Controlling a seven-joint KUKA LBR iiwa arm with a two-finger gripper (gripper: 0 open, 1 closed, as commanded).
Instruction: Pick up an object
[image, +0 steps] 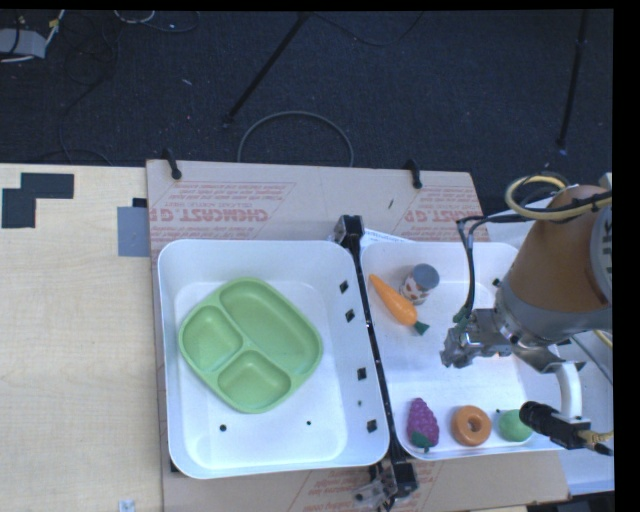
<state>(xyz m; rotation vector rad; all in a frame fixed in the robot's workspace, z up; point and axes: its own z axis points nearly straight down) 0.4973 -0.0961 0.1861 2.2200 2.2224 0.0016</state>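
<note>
Two-finger gripper (458, 352) hovers over the right shallow white bin (388, 398) (finger state cannot be told). Orange plastic carrot (393, 301) lies at 10 o'clock from it. Pale wooden bench (70, 350), dark carpet (300, 70).

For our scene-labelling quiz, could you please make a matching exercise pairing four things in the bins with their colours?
Things:
1. divided plate
2. carrot
3. grapes
4. doughnut

Colours:
A. purple
B. light green
C. orange with a green tip
D. orange-brown ring

Pairs: 1-B, 2-C, 3-A, 4-D. The plate lies in the left bin; the other three lie in the right bin.
</note>
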